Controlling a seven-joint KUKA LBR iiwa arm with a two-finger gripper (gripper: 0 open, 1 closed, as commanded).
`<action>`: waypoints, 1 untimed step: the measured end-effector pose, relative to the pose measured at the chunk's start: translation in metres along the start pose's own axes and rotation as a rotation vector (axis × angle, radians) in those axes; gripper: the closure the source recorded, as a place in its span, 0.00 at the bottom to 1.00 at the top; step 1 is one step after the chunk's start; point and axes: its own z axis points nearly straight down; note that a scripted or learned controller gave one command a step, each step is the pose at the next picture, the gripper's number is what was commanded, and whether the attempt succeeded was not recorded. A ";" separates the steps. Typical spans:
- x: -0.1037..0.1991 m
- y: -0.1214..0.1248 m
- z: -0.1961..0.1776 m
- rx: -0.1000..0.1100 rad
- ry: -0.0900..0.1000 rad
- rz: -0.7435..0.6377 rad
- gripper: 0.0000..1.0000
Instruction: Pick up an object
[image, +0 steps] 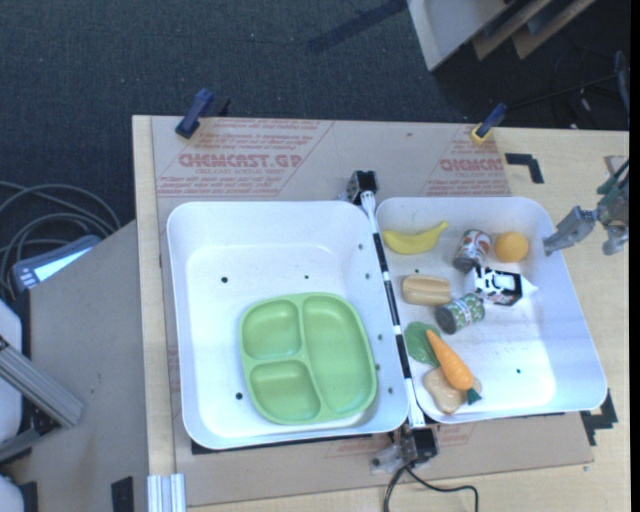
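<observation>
Nothing is picked up yet: the banana (415, 238), orange (511, 246), carrot (449, 361) and the rest lie in the right bin (560, 370), while the pincer (578, 226), state unclear, hangs at its far rim.

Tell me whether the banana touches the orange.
Apart. The camera view shows the banana near the right bin's left wall, with a can and white floor separating it from the orange.

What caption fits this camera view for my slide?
Gripper at the right bin's edge, above toy food; green divided plate in the left bin.
</observation>
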 end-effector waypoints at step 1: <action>0.060 0.022 0.135 0.004 0.003 -0.001 0.00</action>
